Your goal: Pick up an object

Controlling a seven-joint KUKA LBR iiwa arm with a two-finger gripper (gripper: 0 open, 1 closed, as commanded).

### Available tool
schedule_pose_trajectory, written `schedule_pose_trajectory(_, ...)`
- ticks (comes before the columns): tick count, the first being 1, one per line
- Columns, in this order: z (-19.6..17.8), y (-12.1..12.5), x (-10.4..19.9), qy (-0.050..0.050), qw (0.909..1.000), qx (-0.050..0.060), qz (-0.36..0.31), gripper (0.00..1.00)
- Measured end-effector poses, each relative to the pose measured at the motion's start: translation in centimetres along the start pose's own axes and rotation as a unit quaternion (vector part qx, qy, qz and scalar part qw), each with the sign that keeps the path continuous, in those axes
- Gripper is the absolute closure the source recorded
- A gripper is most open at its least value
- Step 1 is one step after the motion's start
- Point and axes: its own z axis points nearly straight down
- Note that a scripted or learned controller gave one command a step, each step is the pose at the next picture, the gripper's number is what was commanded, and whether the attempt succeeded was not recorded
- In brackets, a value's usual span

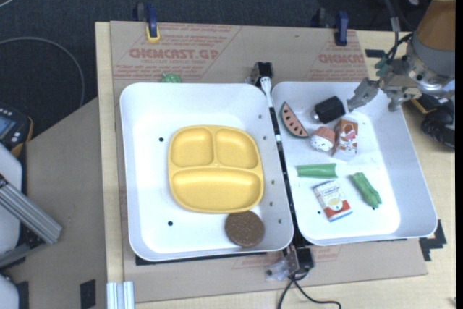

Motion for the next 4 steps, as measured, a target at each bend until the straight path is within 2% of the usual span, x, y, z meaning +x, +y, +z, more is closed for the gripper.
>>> schedule_pose_trajectory(1, 11.2, 0.7, -1.8, -0.001, 1.0000, -0.001, 0.000, 0.00)
schedule_pose_trajectory(2, 12.0, 0.8, -3.6, 0.001, 1.0000, -0.003, 0.000, 0.00)
schedule_pose_trajectory(3, 11.8, -3.5, -4.8, 0.005, 1.0000, -0.005, -0.001, 0.00)
schedule_pose_trajectory(4, 12.3, 2.5, -4.5, 0.004, 1.0000, 0.003, -0.003, 0.00)
